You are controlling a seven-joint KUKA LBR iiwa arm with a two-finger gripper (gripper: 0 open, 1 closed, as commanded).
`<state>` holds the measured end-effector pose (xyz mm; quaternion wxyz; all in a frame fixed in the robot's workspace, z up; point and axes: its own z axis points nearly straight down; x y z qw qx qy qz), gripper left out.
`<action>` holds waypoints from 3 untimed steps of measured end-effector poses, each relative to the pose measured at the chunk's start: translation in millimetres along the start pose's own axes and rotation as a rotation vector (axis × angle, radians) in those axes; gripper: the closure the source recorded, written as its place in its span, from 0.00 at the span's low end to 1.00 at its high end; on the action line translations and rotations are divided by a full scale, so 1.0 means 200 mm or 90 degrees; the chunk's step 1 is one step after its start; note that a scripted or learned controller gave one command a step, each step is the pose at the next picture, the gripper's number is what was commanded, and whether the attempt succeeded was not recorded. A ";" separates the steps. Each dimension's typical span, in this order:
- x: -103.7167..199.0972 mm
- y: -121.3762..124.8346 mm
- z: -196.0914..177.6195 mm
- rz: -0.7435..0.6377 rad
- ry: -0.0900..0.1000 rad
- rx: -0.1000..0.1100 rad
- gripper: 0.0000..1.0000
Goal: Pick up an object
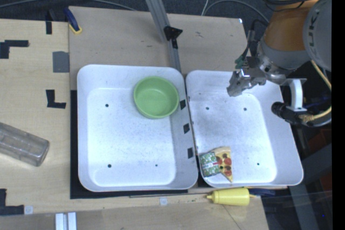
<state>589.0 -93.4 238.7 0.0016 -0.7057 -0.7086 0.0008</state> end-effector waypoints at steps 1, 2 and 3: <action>0.24 -0.12 -0.02 -0.001 0.000 0.000 1.00; 0.54 -0.19 0.03 -0.002 0.000 0.000 1.00; 0.79 -0.25 0.00 -0.002 0.000 0.000 1.00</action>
